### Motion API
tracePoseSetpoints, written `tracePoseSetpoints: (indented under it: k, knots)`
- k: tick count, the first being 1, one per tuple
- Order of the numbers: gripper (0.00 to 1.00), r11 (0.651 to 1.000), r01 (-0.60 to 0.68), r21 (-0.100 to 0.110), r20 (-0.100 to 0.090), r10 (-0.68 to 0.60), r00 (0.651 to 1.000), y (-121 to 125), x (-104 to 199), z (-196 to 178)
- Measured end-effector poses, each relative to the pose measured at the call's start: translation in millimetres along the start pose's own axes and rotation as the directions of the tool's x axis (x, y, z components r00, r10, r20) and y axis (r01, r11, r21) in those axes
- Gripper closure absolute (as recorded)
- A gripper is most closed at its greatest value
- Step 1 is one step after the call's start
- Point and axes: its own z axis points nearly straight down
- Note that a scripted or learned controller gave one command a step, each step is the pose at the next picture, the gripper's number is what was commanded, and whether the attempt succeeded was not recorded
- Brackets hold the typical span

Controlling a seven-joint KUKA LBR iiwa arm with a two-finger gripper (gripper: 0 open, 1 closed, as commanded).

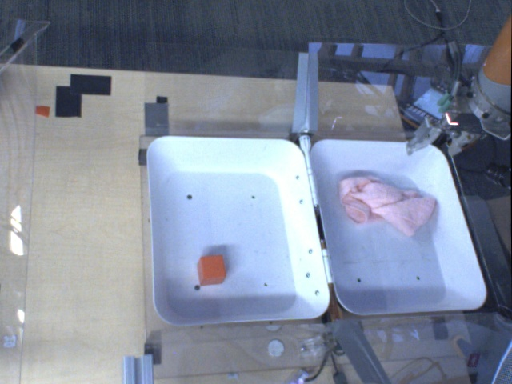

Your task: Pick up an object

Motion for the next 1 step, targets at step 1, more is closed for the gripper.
tracePoseSetpoints:
  k: [1]
  knots:
    - [0.00, 0.999, 0.047, 0.000, 0.000, -0.047, 0.999, -19.9, 0.3, 125.9]
